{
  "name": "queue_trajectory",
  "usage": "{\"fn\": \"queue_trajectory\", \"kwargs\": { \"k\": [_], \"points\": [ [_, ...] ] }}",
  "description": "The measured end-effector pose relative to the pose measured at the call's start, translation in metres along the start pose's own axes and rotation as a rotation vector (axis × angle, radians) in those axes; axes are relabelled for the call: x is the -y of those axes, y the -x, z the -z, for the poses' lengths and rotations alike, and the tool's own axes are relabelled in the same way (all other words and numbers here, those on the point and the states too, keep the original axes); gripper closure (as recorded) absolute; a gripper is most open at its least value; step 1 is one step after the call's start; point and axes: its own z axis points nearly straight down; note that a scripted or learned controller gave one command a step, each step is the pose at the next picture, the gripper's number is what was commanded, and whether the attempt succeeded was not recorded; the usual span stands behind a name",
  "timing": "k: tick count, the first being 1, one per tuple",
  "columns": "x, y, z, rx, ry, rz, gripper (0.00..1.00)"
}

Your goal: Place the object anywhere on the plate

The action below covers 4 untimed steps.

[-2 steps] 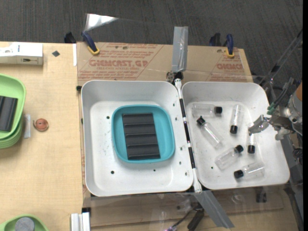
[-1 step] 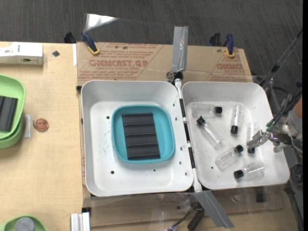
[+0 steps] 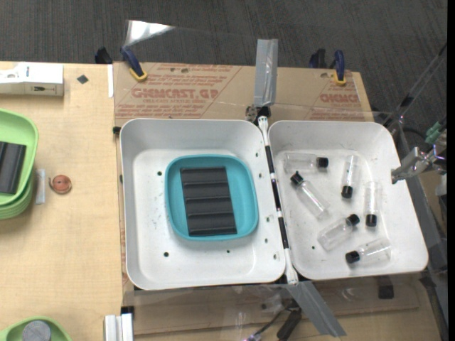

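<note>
A teal plate with rounded corners lies in the middle of the left white bin. A black ridged insert covers the plate's centre. Several clear vials with black caps lie scattered on the floor of the right white bin. One vial lies slanted near that bin's left wall, another stands lengthwise toward the right, and a third rests near the front edge. All the vials lie apart from the plate, beyond the wall between the bins.
A green dish stack holding a dark block sits at the far left of the wooden bench. A white box and a small copper disc lie nearby. Clamps pin cardboard behind the bins. A metal fixture juts beside the right bin.
</note>
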Motion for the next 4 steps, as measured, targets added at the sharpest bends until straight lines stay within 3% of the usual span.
{"fn": "queue_trajectory", "kwargs": {
  "k": [1,4],
  "points": [
    [-0.0123,0.0141,0.1279,0.000,-0.001,0.056,0.00],
    [-0.0123,0.0141,0.1277,0.000,-0.002,0.055,0.00]
  ]
}}
